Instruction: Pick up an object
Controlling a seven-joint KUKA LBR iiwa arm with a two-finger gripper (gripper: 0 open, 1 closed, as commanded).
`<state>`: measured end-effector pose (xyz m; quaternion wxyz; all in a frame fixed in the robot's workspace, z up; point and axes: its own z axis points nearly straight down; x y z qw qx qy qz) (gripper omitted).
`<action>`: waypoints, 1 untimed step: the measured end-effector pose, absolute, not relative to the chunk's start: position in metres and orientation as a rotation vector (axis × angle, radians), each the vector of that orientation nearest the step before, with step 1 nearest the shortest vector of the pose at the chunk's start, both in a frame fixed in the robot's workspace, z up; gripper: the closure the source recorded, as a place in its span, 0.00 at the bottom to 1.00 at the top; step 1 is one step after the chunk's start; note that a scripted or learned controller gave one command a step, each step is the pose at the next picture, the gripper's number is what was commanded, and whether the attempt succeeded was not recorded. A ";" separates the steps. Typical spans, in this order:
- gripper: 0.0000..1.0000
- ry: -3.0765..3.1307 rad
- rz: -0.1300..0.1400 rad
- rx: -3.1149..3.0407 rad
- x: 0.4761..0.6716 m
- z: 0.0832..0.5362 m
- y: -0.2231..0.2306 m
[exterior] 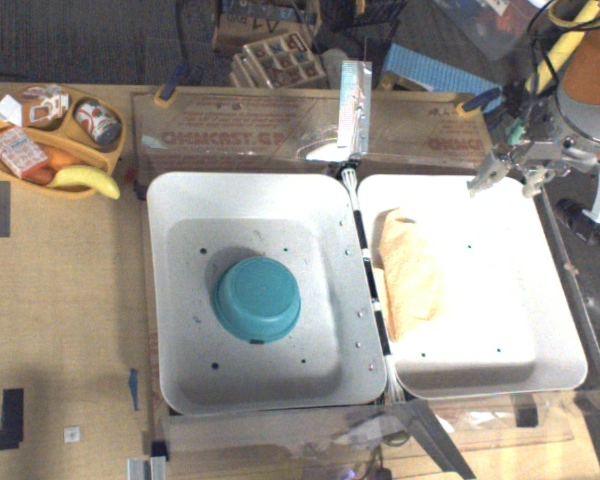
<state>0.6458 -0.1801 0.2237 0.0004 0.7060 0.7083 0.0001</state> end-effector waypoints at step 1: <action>0.00 2.091 -0.001 2.345 0.601 0.156 -0.147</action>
